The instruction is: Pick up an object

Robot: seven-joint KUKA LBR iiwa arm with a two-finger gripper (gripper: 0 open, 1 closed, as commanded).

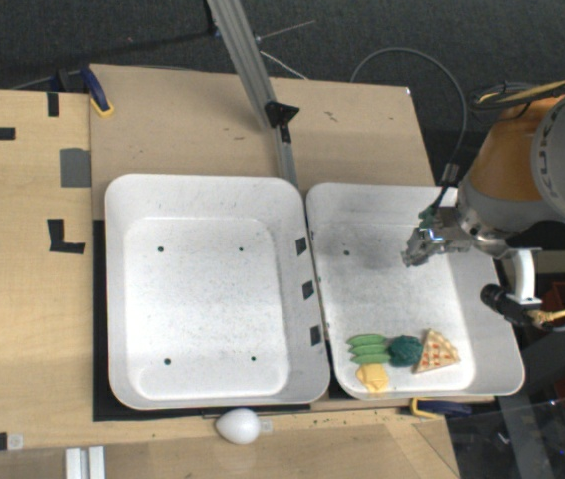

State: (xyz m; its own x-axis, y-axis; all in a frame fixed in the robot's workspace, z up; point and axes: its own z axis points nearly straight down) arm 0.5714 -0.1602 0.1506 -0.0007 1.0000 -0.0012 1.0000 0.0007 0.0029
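1. Overhead, from the camera view: gripper hung above bare floor of the right bin, well apart from the objects; finger spacing impossible to tell, nothing seen held.
2. Clustered in that bin's near corner: green pods, dark green lump, yellow piece, pizza slice, touching or just beside one another.
3. Judged light, probably stiff toy food; pizza slice best pinched across its flat sides, away from its neighbours.
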